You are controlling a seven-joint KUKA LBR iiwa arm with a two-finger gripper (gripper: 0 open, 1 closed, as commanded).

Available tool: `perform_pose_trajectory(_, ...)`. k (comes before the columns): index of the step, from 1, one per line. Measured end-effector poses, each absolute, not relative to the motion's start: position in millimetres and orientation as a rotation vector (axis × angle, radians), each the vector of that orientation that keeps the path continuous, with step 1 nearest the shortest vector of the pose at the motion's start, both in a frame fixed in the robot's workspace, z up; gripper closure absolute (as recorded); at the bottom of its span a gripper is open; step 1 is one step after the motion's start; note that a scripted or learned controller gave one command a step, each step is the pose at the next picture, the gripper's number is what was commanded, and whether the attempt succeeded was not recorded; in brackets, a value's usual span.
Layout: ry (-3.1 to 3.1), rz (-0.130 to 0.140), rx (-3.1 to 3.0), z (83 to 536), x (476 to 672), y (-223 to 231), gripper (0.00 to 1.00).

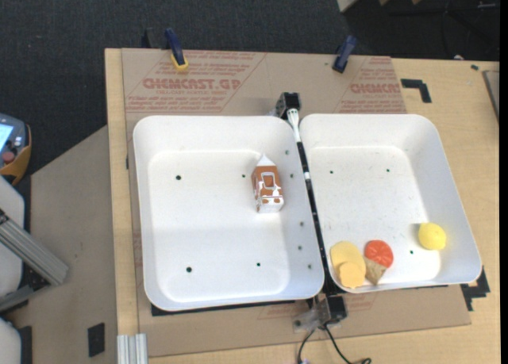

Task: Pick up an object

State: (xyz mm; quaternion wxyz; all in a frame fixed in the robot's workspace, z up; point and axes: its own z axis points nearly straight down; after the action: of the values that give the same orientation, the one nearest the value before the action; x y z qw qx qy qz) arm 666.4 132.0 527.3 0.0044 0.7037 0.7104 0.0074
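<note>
Orange-and-white, the small carton-shaped toy (267, 187) is lying alone, right of centre in the left white plastic bin (159, 275), inviting a straight-down grasp across its narrow width; whether the gripper is released or clenched, I cannot tell.

- Two white bins sit side by side below me on a brown board (238, 77): the left bin (159, 275) and the right bin (444, 164), their inner rims touching.
- In the left bin, a small orange-and-white carton (267, 187) lies toward 2 o'clock from the bin's middle, close to the shared rim.
- In the right bin, a pale yellow piece (347, 264) lies at 7 o'clock, touching a red-topped piece (378, 257) just at its 3 o'clock.
- A yellow ball (432, 236) rests at 4 o'clock, apart from those two.
- Two blue clamps (174, 47) grip the board's far edge at 12 o'clock.
</note>
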Motion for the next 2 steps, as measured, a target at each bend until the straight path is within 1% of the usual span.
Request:
perform_pose_trajectory(1, 2.221, -0.015, 2.229, 440.3, 661.6, 105.0, 0.0)
perform_pose_trajectory(2, 2.226, 0.014, 2.209, 529.8, 666.4, 190.5, 0.0)
